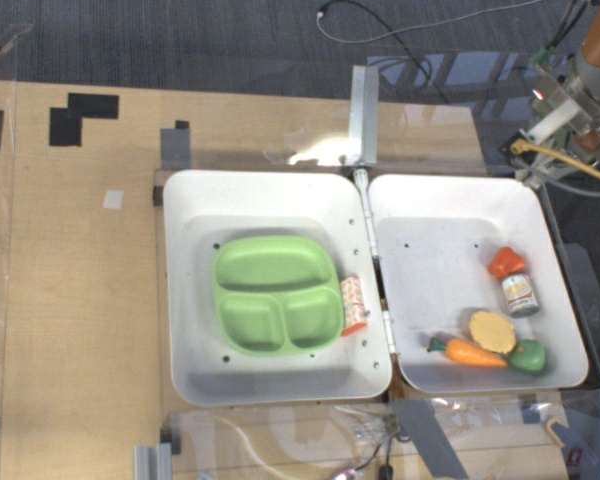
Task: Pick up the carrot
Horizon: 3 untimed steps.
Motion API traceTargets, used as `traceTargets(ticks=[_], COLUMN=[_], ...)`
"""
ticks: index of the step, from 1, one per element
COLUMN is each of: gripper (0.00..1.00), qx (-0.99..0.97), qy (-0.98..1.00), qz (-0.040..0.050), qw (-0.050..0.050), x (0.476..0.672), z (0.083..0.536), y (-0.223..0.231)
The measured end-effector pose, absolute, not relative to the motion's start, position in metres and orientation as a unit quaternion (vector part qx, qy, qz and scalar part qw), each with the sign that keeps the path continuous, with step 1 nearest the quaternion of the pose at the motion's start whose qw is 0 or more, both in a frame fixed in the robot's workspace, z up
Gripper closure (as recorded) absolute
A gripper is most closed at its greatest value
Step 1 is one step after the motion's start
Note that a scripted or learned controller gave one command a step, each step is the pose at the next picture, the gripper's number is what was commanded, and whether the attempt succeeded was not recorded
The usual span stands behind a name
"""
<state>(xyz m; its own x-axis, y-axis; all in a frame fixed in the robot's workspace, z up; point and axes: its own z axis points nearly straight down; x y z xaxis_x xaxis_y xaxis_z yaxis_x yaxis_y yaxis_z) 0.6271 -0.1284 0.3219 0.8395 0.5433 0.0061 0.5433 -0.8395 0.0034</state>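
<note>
The carrot (472,354) is orange with a small green top and lies flat near the front edge of the right bin (450,228). Its tip touches a green pepper-like thing (529,356), and a round tan disc (492,331) leans just behind it. My gripper (590,136) hangs at the upper right, above and beyond the bin's back right corner, far from the carrot. Only part of it is inside the picture.
A small bottle with a red cap (513,279) lies near the right bin's right wall. In the left bin (185,268) sit a green divided plate (277,295) and a small orange-and-white packet (352,303) against the right wall.
</note>
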Motion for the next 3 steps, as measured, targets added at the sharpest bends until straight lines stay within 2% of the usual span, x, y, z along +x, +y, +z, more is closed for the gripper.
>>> traceTargets(ticks=[3], gripper=[1.0], qx=[0.955], qy=[0.295], qz=[0.0067], qw=[0.002], x=[0.63], z=[0.355], y=[-0.125])
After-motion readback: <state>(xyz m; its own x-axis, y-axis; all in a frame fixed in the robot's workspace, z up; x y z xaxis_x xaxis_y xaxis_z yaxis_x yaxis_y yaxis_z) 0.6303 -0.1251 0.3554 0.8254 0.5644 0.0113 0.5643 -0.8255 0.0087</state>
